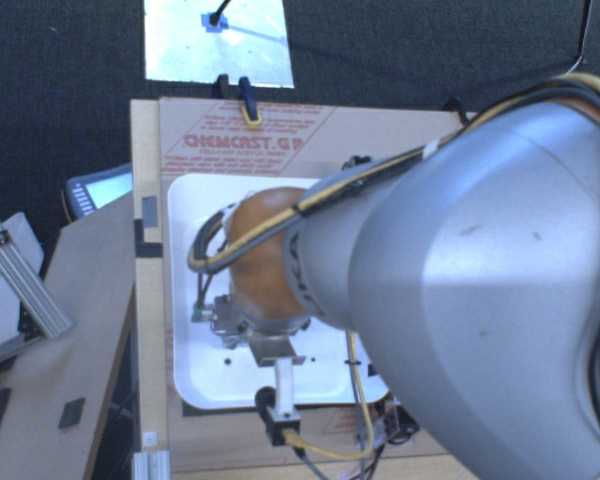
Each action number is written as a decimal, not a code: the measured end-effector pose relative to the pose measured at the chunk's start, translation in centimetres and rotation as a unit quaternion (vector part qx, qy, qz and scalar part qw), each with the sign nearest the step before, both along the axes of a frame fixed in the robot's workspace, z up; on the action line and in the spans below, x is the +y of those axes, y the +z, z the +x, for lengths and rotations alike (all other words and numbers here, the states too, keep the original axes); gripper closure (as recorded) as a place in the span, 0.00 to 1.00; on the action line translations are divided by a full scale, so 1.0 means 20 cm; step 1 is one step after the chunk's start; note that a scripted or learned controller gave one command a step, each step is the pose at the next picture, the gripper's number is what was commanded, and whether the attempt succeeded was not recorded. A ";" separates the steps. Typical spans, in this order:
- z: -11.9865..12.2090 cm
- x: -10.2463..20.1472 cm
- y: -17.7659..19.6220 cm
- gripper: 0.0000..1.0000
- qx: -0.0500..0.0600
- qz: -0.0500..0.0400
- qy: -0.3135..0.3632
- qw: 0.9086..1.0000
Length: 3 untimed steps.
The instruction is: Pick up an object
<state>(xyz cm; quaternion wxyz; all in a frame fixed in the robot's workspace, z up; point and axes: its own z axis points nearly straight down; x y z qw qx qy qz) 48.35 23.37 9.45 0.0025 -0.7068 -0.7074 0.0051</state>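
**A:** Start at the near edge. What's closest?

**B:** The grey arm (480, 298) itself, huge across the right. Below the wrist, a yellow cable (325, 453) loops past the near rim of the white bin (180, 268). A pale bracket (283, 380) hangs out over that rim.

**A:** And the gripper?

**B:** The gripper (268, 344) sits low over the near half of the bin, under the orange band (260, 258). Whether it is open, closed or holding anything, I cannot tell; the wrist hides its working end.

**A:** Where's something to pick up?

**B:** I can't make out any definite object. There are two dark specks (227, 360) on the bin floor, one just left of the gripper and one to its right. They're too small to say whether they are items or marks. Anything directly beneath the wrist is covered.

**A:** So the risk?

**B:** I judge an empty grasp the likeliest failure. If the specks are the only candidates, both lie beside the gripper rather than under it, so it would close on nothing. It is also low, so pressing further could jam it into the floor. The cable looks near enough to the rim to snag on a lift.

**A:** Further back?

**B:** A cardboard sheet (245, 138) with red lettering lies beyond the bin, with a clamp (248, 103) at its far edge. A pale panel (215, 28) is farthest.
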 end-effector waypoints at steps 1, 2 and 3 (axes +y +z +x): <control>0.02 -0.49 -0.05 1.00 -0.004 0.000 -0.005 1.000; 0.06 -0.64 0.53 1.00 -0.012 0.003 -0.002 1.000; 0.48 -0.85 0.45 1.00 -0.009 0.001 -0.002 1.000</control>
